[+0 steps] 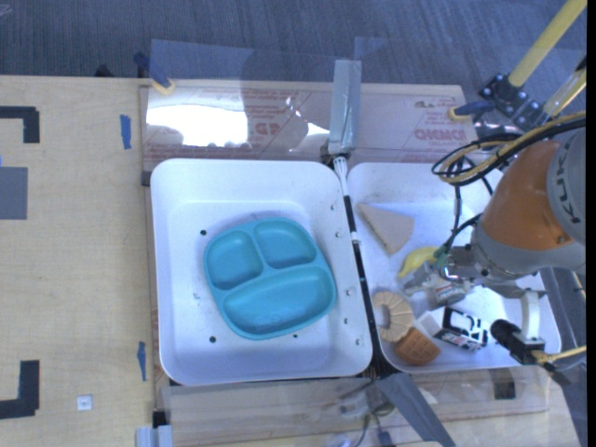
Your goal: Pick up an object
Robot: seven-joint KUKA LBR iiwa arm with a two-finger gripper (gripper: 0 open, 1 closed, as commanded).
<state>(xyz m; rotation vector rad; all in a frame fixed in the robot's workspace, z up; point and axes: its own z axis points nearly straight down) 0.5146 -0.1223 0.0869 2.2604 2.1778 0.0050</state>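
The gripper (pixel 436 282) hangs low in the right bin (pixel 424 186), its grip impossible to judge; a yellow object (pixel 416 261) lies just beside it, toward the left bin (pixel 177 250).

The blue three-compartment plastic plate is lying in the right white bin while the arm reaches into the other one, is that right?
Not quite. The camera view shows the blue three-compartment plastic plate lying in the left white bin, while the arm reaches into the other one, the right white bin.
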